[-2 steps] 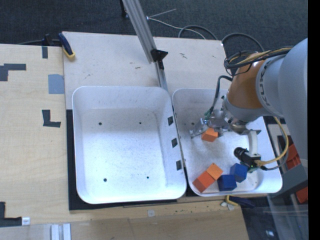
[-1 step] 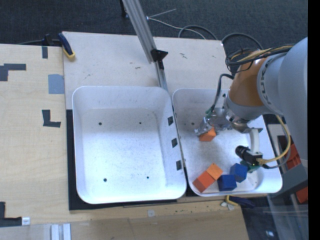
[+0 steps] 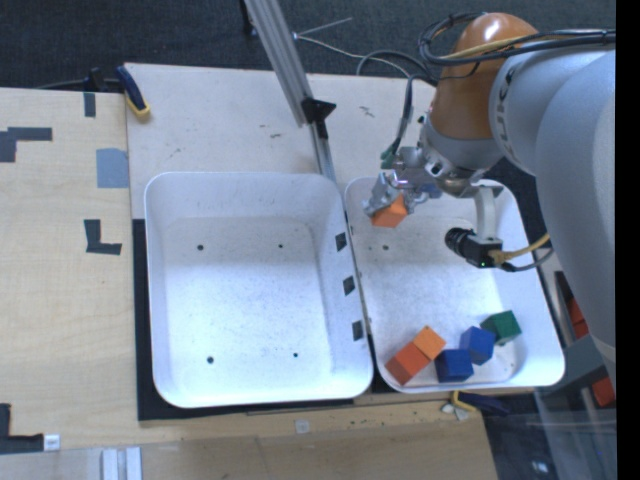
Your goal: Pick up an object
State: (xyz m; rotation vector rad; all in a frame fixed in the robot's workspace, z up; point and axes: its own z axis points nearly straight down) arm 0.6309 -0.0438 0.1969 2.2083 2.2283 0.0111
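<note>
Pale wooden bench point(image 3: 60, 298) is stretching across the scene, with dark carpet lying along the top edge. Grey tape patches point(image 3: 112, 168) are sitting on the wood at 9 o'clock.

Two shallow white bins are resting side by side. Left bin point(image 3: 160, 268) is taking up the centre; right bin point(image 3: 535, 298) is sitting toward 3 o'clock, touching it along a shared edge.

Grey arm point(image 3: 560, 98) with its orange band point(image 3: 480, 68) is reaching in from 3 o'clock, wrist pointing down over the far end of the right bin.

Gripper point(image 3: 388, 206) is hanging over the right bin's 11 o'clock corner, clenched on a small orange block point(image 3: 390, 212) that is showing between the fingers.

Loose blocks are clustering in the right bin's near corner, toward 5 o'clock:
- red-orange block point(image 3: 405, 363) and orange cube point(image 3: 430, 342), touching
- two blue blocks point(image 3: 455, 365) point(image 3: 478, 342), just beside them
- green block point(image 3: 502, 325), at the 3 o'clock end of the cluster

Black cable point(image 3: 478, 246) is dangling from the wrist over the right bin.

Metal rail point(image 3: 285, 58) is slanting down from 12 o'clock to the seam between the bins. Yellow-tipped clamp point(image 3: 133, 93) is lying at 10 o'clock on the white board point(image 3: 220, 118) behind the bins.
</note>
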